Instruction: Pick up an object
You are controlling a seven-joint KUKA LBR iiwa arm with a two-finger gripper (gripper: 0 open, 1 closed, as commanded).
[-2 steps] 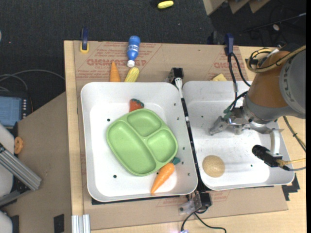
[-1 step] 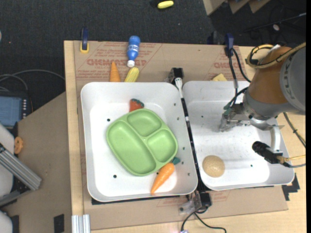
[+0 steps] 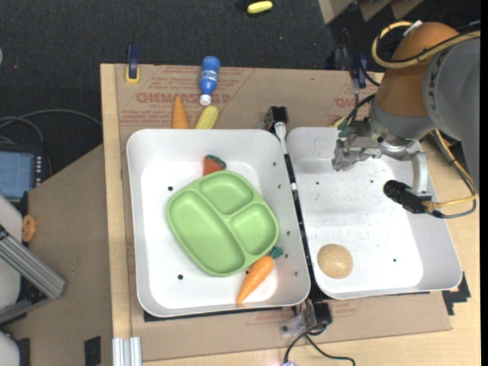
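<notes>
A round tan ball-like object [image 3: 335, 259] lies near the front of the right bin [image 3: 427, 277]. In the left bin [image 3: 149, 204] sits a green divided plate [image 3: 223, 221], with an orange carrot [image 3: 255, 277] at its front right edge and a red-and-green piece [image 3: 213, 163] behind it. My gripper [image 3: 349, 157] hangs over the back left part of the right bin, well behind the tan object, with nothing seen between its fingers.
On the cardboard behind the left bin lie a blue-and-white bottle [image 3: 208, 79], a yellow corn piece [image 3: 207, 117] and an orange piece [image 3: 179, 115]. A black divider strip [image 3: 290, 175] runs between the bins. A black cable part [image 3: 408, 196] overhangs the right bin.
</notes>
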